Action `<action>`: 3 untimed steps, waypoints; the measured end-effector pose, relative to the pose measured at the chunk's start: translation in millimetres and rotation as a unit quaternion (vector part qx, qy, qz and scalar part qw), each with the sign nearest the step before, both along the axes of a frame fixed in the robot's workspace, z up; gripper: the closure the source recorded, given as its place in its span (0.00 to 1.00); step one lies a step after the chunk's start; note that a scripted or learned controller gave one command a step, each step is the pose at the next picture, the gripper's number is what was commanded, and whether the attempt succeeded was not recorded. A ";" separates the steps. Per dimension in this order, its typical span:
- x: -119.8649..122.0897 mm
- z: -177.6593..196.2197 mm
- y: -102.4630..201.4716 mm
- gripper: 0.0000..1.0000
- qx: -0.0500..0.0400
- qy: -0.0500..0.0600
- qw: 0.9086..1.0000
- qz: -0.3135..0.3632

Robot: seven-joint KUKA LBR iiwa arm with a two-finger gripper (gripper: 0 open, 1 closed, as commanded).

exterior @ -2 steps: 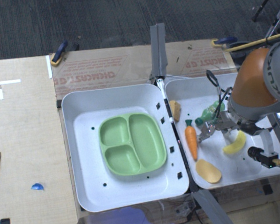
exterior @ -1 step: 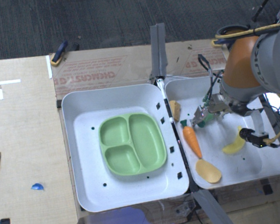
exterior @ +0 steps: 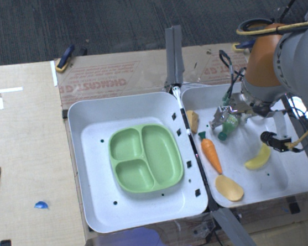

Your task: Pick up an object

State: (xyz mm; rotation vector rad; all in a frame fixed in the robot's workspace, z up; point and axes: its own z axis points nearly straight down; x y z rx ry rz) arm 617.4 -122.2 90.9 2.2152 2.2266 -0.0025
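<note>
Left bin (exterior: 87, 172): shallow and white; it holds a green divided plate (exterior: 146, 158) with three compartments, lying flat near the middle of the bin floor.
Right bin (exterior: 295, 183): shallow and white, touching the left bin along a shared black-clipped edge; it holds all the loose items.
Carrot (exterior: 211, 154): orange with a green top, lying lengthwise near the bin's left wall.
Tan piece (exterior: 229, 187): a rounded pale-brown object just below the carrot's tip, near the front wall.
Banana (exterior: 258, 158): yellow, lying right of the carrot and apart from it.
Brown piece (exterior: 193, 121): small, against the left wall above the carrot.
Green object (exterior: 228, 126): small, in the upper part of the right bin, directly under the tool.
Tool (exterior: 224, 117): lowered into the right bin over the green object; whether its fingers are apart or clamped cannot be told.
Arm (exterior: 269, 61): grey with an orange band, entering from the right.
Tabletop (exterior: 24, 158): pale wood, left of the bins.
</note>
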 end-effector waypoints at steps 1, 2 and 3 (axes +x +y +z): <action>0.0 8.0 -0.4 1.00 -0.001 0.001 1.000 0.001; 16.7 99.6 53.7 1.00 0.000 0.001 0.999 -0.045; -14.2 98.8 78.9 1.00 0.000 0.002 0.994 -0.111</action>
